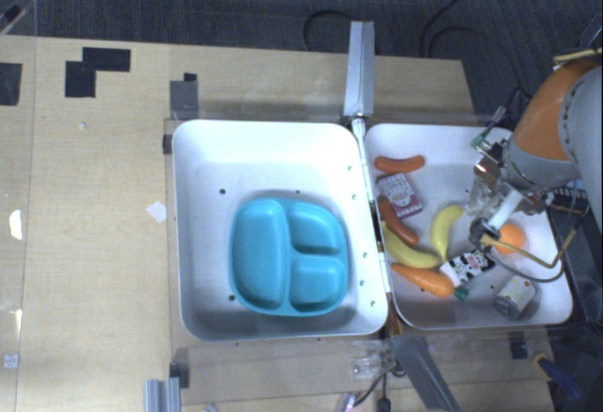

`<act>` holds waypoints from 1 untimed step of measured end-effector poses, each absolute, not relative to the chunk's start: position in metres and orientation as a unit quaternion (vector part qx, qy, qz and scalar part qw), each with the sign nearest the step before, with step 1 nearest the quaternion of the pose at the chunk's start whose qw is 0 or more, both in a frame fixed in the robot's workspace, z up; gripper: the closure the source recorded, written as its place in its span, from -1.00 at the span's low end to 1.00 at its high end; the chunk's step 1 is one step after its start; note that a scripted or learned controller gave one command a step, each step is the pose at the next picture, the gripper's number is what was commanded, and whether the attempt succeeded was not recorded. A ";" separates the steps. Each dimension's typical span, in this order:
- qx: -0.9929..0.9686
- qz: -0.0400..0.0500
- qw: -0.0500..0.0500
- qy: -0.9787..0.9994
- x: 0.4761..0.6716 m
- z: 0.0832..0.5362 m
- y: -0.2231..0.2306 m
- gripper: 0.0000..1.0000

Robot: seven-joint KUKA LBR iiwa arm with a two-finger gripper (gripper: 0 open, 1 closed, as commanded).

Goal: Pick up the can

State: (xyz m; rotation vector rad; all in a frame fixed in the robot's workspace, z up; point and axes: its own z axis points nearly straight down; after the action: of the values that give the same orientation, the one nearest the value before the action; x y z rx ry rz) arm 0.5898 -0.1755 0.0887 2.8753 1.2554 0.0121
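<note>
- The right bin [562,304] holds the work; the pincer [483,233] hangs low over its middle, and whether it is spread or closed, or has hold of anything, I cannot tell.
- The blue tray [287,255] sits well to the pincer's left, in the other bin, and plays no part here.
- Two bananas [426,240] lie just left of the pincer, so I judge it wise to move away from them.
- The can [514,297], grey and on its side, lies near, below and to the pincer's right; a grip across its body looks best.
- A small printed packet [402,195] lies up-left, its writing too small to read.
</note>
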 end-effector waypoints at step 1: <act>0.904 0.002 0.000 0.427 0.546 0.173 -0.116 1.00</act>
State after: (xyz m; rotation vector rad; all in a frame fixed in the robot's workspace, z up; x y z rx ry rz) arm 0.5465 -0.1157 0.1732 2.8400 1.3416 0.0071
